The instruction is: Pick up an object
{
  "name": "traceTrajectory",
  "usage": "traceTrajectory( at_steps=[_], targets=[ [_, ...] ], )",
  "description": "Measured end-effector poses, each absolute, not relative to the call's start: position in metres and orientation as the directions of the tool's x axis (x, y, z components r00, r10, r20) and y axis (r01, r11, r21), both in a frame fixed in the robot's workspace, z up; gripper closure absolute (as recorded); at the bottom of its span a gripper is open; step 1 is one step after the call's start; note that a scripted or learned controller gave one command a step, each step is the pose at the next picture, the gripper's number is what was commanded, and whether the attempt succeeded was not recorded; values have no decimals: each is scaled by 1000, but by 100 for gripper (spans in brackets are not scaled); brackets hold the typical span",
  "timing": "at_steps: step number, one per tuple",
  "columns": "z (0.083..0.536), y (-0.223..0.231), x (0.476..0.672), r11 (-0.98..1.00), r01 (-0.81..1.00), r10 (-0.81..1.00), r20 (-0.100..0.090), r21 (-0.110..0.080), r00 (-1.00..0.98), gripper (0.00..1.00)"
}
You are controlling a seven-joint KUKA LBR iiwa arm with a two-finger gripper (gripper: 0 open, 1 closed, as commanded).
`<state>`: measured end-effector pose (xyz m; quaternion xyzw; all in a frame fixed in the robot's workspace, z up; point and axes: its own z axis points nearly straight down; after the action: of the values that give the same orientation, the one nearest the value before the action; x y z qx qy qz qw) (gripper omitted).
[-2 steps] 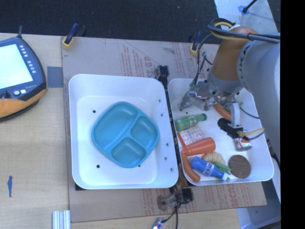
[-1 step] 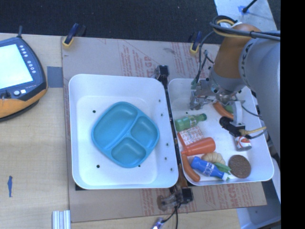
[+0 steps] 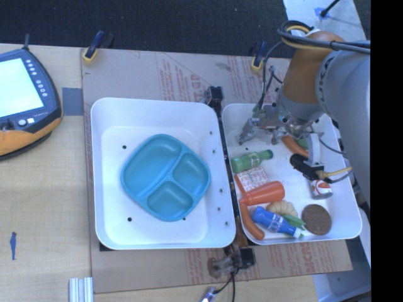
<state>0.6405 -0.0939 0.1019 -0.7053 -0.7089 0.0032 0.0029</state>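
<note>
White shallow plastic bin, left (image 3: 108,222): one blue plastic three-compartment tray (image 3: 165,177), lying mid-bin with bare floor all round it.

White shallow plastic bin, right (image 3: 343,197): green bottle (image 3: 250,161), red-and-white packet (image 3: 252,180), orange-red cylinder (image 3: 264,192), pale croissant (image 3: 281,207), blue tube (image 3: 276,223), orange sausage (image 3: 250,225), brown round biscuit (image 3: 316,219), orange carrot (image 3: 296,146). These crowd the left wall and near end; open floor lies toward the right wall.

Metal two-finger gripper (image 3: 267,129): over the right bin's far end, just beyond the green bottle. How wide it stands, or what it touches, cannot be told.
</note>
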Motion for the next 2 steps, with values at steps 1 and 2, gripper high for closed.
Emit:
traceTrajectory(
  at_steps=[1,2],
  targets=[
    [112,-95,641,5,1000,1000,0,-10,-5,100],
    [112,-95,641,5,1000,1000,0,-10,-5,0]
  ],
)
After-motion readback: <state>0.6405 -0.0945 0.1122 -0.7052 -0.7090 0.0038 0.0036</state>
